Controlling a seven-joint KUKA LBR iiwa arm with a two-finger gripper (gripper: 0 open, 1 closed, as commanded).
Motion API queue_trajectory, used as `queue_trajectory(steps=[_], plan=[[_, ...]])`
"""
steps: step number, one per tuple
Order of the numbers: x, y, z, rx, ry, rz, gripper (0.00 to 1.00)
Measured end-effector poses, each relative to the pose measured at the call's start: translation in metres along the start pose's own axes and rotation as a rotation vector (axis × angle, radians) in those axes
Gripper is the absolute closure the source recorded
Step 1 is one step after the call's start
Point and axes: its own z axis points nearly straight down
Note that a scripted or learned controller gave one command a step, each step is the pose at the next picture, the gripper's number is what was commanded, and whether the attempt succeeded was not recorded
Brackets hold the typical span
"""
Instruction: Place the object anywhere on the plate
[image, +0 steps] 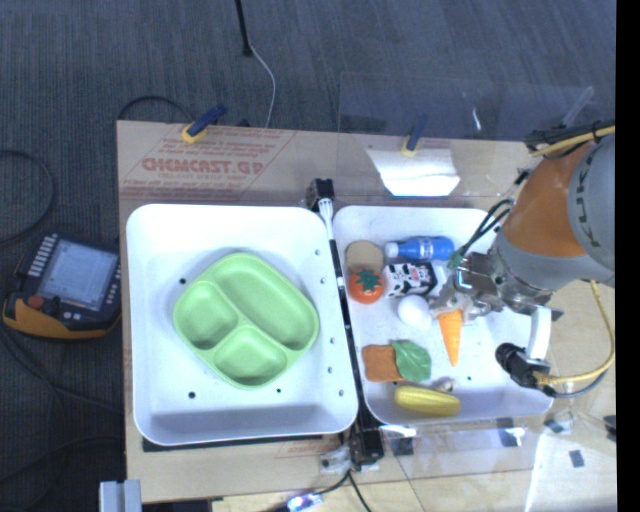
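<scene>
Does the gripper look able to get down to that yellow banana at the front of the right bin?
Probably yes. The banana lies uncovered near the bin's front wall, nothing on top of it. The green leaf sits just behind it and might crowd the gripper.

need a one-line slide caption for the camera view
KUKA arm's gripper hovers by the carrot in the right bin of toy food; the green divided plate waits in the left bin.

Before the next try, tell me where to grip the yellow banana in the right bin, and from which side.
Probably the middle of the banana, from straight above. It lies flat and lengthwise along the right bin's near wall, so the fingers should close across its narrow width. The brown toy and green leaf sit close behind it, which crowds a slanted approach.
</scene>
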Motion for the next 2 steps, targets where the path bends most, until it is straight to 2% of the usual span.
queue_trajectory(steps=[1,2], plan=[[0.079,-0.054,-0.039,0.001,0.001,0.070,1.00],[0.145,-0.052,-0.051,0.000,-0.001,0.080,1.00]])
